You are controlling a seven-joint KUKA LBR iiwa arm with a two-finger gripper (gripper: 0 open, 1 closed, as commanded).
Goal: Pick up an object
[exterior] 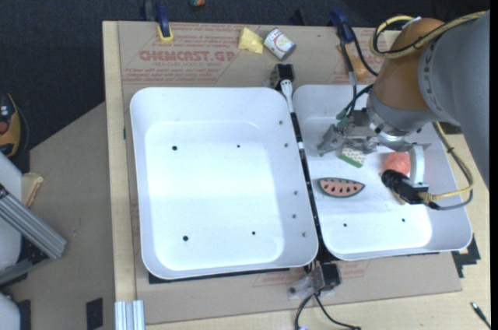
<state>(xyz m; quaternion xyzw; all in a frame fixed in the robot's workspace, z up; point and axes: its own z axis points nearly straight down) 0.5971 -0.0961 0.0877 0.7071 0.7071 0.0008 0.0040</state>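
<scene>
The gripper [342,140] hangs low in the right white bin [373,239], beside a small pale green-speckled block [352,157]; grip state unclear — a misaligned close could nudge it toward the watermelon-slice toy [340,187].

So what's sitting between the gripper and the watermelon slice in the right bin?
In the camera view, a small pale block with green marks lies just under the gripper, toward the watermelon slice. Past it is bare white bin floor.
</scene>
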